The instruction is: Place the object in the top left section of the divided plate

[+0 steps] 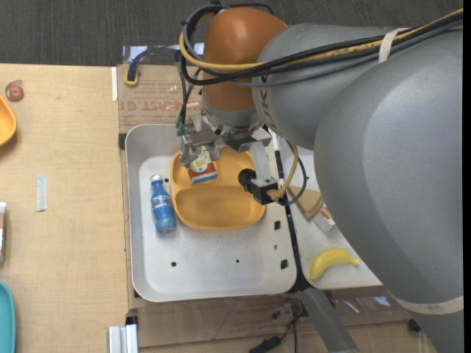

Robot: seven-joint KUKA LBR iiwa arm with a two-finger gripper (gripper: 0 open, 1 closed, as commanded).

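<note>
A yellow divided plate [217, 208] lies in the left white bin [199, 274]. My gripper [197, 151] hangs over the plate's upper left section, reaching down from the orange wrist band. A small white, red and blue carton [202, 170] sits directly under the fingertips, in that upper left section. The wrist hides the fingers, so whether they touch the carton cannot be made out.
A blue bottle [162, 205] lies in the left bin just left of the plate. A banana [331, 262] and a brown object [313, 204] lie in the right bin, mostly under the arm. A wooden bench top [59, 197] spreads to the left.
</note>
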